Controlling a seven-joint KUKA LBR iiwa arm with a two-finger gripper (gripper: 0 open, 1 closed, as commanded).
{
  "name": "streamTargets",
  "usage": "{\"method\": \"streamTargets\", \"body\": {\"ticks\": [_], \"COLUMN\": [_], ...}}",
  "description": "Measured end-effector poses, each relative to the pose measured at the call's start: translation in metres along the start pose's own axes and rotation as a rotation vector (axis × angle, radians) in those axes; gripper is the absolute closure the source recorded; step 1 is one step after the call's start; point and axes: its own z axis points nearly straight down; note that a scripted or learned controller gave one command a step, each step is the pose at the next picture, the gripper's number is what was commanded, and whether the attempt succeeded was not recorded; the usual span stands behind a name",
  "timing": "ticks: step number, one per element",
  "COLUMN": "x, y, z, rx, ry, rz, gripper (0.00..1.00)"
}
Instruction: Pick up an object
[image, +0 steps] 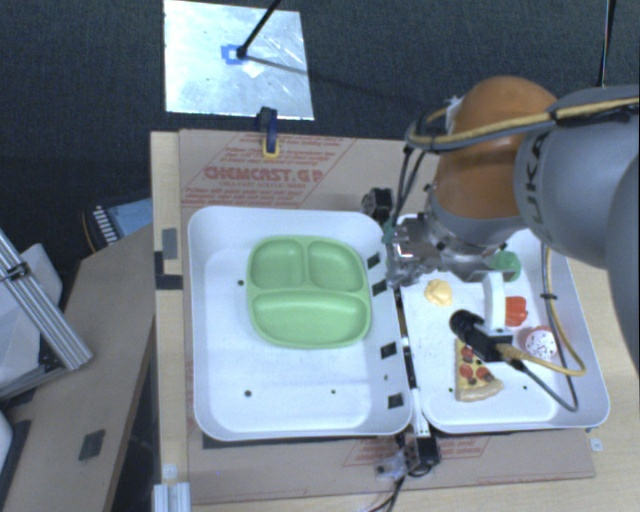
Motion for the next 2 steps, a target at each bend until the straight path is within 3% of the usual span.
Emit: {"method": "streamTargets", "body": {"ticks": [1, 2], "x": [0.0448, 0.0417], "y": [-0.0109, -0.0104], "z": [0.0000, -0.0002], "rx": [-0.001, -0.001], "ry": [0.000, -0.002], "rz": [0.000, 0.005], "gripper": [1.00, 0.00]}}
